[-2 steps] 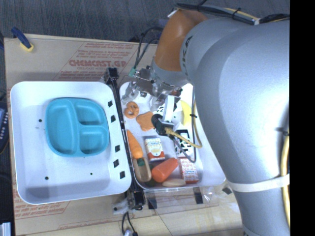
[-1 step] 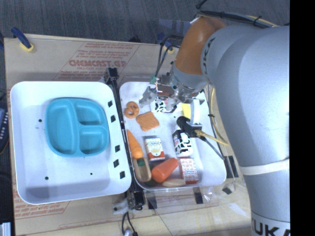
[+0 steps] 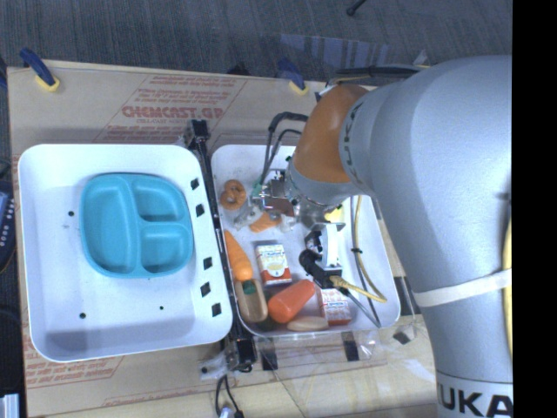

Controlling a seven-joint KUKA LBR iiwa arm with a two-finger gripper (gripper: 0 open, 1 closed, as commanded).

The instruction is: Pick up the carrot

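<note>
Overhead slanted view of the surface [image 3: 130, 103] carrying two white bins. Right bin [image 3: 376, 233]: the grey arm [image 3: 435, 190], with its orange band [image 3: 326, 142], reaches down into it; the fingers [image 3: 271, 200] sit at the upper part of the bin, and whether they are apart or together cannot be told. Carrot [image 3: 238, 255]: lies below and just left of the fingers, along the bin's left wall, not between them. A small orange piece [image 3: 261, 224] lies just below the fingers and a brown ring-shaped item [image 3: 232, 193] just to their left. Further below are a small carton [image 3: 274, 264] and an orange-red cylinder [image 3: 291, 300]. Left bin [image 3: 52, 320]: well left of the fingers, holding a blue divided tray [image 3: 137, 225].
</note>
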